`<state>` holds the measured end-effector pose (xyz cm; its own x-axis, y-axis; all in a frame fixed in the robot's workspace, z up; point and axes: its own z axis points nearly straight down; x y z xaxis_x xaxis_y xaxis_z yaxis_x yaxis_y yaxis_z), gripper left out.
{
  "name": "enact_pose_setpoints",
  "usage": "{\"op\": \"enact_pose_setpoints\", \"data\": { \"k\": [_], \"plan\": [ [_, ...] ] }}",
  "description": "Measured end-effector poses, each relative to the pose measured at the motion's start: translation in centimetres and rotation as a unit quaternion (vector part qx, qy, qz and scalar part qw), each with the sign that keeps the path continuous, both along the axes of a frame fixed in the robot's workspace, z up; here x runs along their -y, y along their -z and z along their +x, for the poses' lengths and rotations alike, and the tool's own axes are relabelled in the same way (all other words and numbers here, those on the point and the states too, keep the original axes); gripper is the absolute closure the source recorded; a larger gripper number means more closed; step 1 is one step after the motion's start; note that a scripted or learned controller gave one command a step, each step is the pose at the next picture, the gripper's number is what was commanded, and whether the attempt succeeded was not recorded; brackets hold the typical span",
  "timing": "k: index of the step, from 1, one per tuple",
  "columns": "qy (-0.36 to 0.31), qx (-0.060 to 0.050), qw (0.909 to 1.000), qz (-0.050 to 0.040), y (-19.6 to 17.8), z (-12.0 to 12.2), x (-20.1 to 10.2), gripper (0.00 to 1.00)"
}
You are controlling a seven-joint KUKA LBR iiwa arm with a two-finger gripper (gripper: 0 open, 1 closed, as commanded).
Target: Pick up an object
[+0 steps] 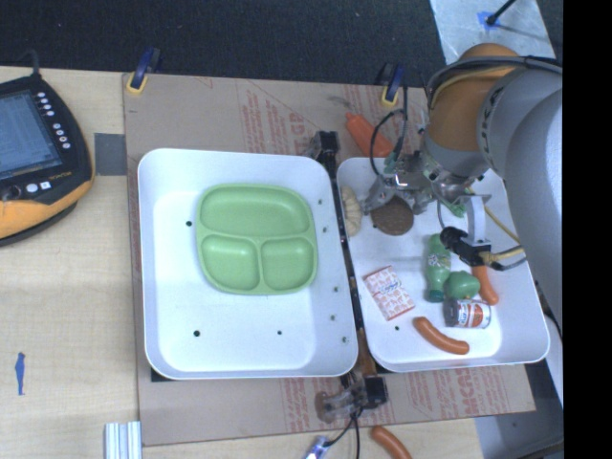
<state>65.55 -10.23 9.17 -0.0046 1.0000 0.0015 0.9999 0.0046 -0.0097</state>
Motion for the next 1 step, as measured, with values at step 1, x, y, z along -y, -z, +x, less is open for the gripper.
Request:
{"op": "enact_pose_setpoints", "data": {
  "k": [1],
  "plan": [
    [-0.001, 0.003, 1.0000, -0.0001, -1.44, 0.22, 0.08, 1.00]
  ]
}}
